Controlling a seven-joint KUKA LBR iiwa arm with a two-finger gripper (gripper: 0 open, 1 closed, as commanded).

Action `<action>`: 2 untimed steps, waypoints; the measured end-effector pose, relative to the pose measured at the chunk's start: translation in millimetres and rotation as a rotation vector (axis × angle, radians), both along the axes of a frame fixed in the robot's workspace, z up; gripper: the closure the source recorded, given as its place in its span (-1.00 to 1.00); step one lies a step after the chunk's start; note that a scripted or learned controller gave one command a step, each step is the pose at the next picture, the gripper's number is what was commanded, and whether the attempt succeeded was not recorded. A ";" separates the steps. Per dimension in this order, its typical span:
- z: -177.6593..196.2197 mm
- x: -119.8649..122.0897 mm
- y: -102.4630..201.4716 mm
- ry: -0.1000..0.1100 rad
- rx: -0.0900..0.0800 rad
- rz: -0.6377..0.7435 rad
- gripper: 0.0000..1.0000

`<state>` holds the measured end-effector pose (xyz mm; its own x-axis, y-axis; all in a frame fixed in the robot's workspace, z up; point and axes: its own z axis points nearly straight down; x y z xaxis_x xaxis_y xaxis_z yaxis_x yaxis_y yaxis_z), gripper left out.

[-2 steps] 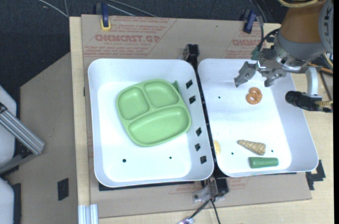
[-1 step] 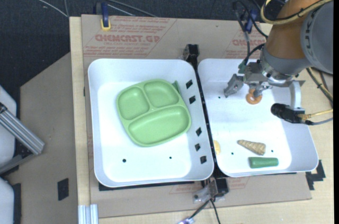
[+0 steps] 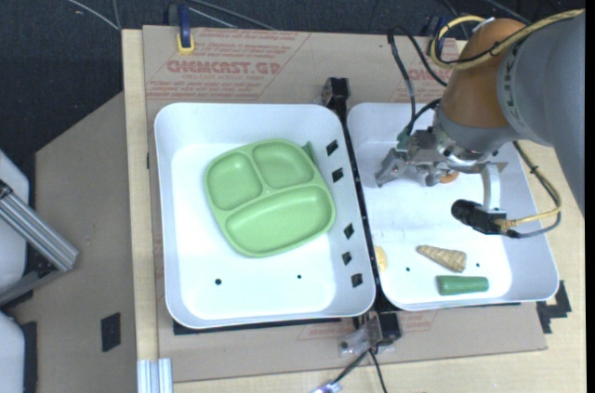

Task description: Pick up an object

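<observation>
My gripper (image 3: 414,166) hangs over the far half of the right bin (image 3: 530,275), below the arm's orange band, with nothing visibly in it. On that bin's floor near the front lie a tan cone-shaped piece (image 3: 442,257) and a green stick-like block (image 3: 463,285). A small yellow object (image 3: 380,259) rests against the bin's left wall. The gripper is well behind these three, apart from all of them. A green divided plate (image 3: 270,196) lies in the middle of the left bin (image 3: 186,280).
A black divider with clips (image 3: 346,187) runs between the two bins. A black connector with a yellow cable (image 3: 479,216) hangs off the arm over the right bin. Cables trail across the dark floor behind the bench.
</observation>
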<state>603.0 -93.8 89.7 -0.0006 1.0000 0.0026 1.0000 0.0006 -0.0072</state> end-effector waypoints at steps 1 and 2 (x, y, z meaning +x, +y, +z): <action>14.8 1.9 -0.7 -0.007 -0.001 -0.001 1.00; 79.1 2.4 2.3 -0.013 -0.003 0.001 1.00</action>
<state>605.4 -91.5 168.9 -0.0013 1.0000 -0.0005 1.0000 0.0013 0.0062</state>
